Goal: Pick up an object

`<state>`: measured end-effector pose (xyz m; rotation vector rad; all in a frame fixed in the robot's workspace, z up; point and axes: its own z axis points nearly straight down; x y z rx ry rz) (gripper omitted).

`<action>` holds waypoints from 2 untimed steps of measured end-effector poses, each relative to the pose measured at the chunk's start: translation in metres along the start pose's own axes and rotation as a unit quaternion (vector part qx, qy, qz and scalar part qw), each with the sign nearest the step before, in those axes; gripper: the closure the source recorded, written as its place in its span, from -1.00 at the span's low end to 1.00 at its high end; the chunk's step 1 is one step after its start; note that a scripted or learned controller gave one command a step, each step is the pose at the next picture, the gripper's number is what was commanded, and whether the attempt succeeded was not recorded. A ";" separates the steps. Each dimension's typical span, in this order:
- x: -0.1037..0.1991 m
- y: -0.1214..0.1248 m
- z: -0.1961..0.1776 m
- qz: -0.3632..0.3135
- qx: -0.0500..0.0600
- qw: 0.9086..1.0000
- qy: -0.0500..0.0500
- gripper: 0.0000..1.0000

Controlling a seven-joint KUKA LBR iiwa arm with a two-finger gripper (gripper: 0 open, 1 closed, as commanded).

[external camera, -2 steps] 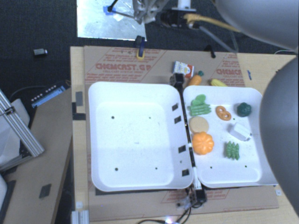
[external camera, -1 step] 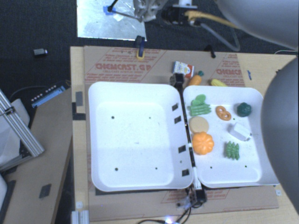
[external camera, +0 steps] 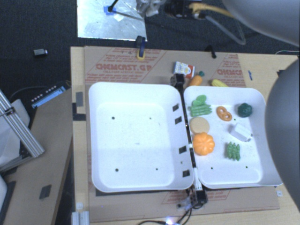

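Observation:
The right bin [external camera: 234, 175] holds several toy foods. Among them are an orange pumpkin [external camera: 204, 144], a tan round disc [external camera: 200, 124], green pea pods [external camera: 201, 108], a pretzel [external camera: 224, 113], a dark green broccoli [external camera: 244, 109], a white block [external camera: 241, 132] and a green bumpy piece [external camera: 233, 151]. My gripper [external camera: 150, 3] hangs high at the top of the view, beyond the bench's far edge and well away from both bins. Nothing is visibly held in it.
The left bin [external camera: 136, 139] lies beside the right one, joined by a black hinge strip [external camera: 186, 139]. Behind the bins on the cardboard lie a carrot [external camera: 195, 80], a yellow piece [external camera: 218, 83], a small box [external camera: 183, 69] and a yellow-blue clamp [external camera: 140, 48]. The arm's grey body [external camera: 283, 125] covers the right edge.

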<state>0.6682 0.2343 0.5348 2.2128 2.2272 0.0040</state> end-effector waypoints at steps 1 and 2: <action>0.000 0.000 0.000 0.000 0.001 1.000 0.000 1.00; 0.000 0.000 0.000 0.000 0.001 1.000 0.000 1.00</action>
